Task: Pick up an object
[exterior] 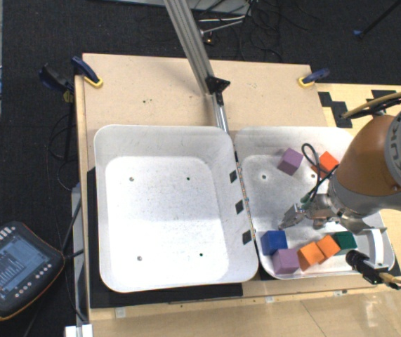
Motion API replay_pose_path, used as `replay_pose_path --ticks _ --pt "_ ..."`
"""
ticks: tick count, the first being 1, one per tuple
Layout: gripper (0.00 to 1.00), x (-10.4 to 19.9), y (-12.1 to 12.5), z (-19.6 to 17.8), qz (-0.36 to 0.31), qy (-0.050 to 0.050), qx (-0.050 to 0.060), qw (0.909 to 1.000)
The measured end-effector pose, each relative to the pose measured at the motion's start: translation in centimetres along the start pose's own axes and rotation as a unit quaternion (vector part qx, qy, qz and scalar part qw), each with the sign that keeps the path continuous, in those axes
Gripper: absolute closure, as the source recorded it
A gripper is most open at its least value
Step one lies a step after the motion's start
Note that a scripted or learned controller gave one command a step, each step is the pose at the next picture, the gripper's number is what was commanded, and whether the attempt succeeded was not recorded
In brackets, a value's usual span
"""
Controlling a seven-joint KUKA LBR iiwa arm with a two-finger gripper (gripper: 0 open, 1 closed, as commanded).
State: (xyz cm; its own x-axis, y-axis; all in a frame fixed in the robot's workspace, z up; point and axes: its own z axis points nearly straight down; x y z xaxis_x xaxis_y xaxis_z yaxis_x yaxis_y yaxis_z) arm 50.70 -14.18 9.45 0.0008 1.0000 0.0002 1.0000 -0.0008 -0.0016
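Observation:
My gripper [293,218] hangs low inside the right bin [263,170], its fingers spread open over bare bin floor, with nothing between them. Just below it lies a blue cube [274,241], then a purple cube [286,260], an orange block [314,251] and a green block [343,241] along the bin's front. Another purple cube [291,161] and an orange block [328,162] sit toward the bin's back. The arm's orange band and grey wrist cover the bin's right side.
The left bin [159,206] lies beside the right one, sharing a middle rim with black clips. A metal pole [193,37] slants in from the back. A teach pendant [10,265] rests off the bench at lower left.

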Motion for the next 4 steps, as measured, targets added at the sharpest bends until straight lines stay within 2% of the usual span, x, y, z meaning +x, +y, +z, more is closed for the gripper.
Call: replay_pose_path --ticks 1,3,4 --pt "1.00 0.0 0.1 -1.1 0.000 0.000 -0.002 1.0000" --pt "1.00 -0.5 0.6 -13.7 -0.002 -0.001 -0.005 1.0000" --pt "1.00 -0.5 0.8 -18.1 -0.002 -0.001 -0.004 1.0000"
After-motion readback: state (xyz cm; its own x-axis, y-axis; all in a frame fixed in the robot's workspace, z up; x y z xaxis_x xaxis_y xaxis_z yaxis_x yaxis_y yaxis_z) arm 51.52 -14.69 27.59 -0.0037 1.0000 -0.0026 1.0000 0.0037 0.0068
